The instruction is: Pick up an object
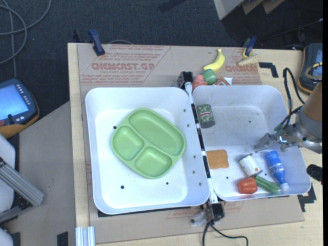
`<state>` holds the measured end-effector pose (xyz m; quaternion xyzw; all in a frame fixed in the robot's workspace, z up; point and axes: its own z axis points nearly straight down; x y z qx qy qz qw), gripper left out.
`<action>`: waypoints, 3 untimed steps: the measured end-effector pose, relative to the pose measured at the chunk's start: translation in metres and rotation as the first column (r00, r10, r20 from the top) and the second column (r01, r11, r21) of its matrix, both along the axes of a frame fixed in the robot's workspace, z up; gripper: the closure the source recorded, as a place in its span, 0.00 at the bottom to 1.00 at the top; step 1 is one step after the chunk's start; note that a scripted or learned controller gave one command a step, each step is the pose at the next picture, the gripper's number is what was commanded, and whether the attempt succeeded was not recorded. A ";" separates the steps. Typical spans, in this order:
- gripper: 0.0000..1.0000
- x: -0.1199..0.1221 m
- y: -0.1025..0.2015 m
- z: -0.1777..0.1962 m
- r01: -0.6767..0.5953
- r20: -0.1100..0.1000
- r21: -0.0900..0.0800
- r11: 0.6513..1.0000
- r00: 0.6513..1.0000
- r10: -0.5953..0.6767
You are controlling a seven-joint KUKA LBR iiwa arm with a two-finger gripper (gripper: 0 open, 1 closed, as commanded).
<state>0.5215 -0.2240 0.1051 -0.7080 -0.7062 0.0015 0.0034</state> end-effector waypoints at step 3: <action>0.00 0.004 0.003 0.008 0.000 0.000 0.000 1.000 1.000 0.000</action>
